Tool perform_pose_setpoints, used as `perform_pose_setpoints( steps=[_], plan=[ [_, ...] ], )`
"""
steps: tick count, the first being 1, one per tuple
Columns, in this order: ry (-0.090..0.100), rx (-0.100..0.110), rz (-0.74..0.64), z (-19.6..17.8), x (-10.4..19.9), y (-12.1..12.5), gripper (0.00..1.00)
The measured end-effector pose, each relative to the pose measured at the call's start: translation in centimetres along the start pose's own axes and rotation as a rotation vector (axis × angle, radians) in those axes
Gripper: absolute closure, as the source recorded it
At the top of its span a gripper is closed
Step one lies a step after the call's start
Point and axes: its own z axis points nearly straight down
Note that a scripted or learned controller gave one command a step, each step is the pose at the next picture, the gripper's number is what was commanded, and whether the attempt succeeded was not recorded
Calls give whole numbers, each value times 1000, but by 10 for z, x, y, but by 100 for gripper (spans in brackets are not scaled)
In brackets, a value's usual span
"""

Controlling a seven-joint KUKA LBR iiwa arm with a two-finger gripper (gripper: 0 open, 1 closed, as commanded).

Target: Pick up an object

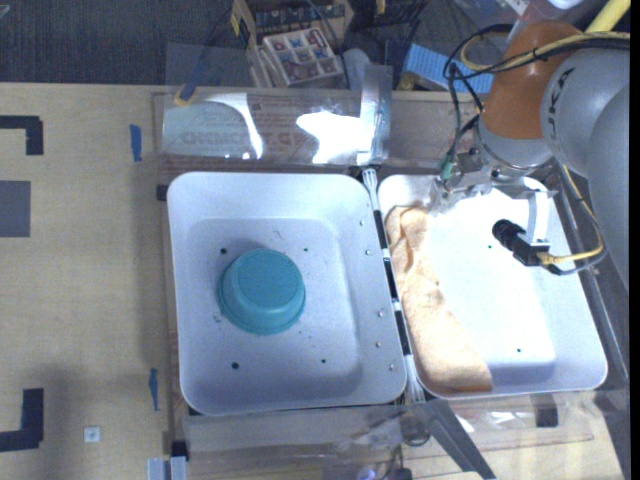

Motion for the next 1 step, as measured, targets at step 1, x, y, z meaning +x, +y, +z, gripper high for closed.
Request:
perform_pose_setpoints(
  steps=[1],
  plan=[
    [0,0,0,0,0,0,0]
  ],
)
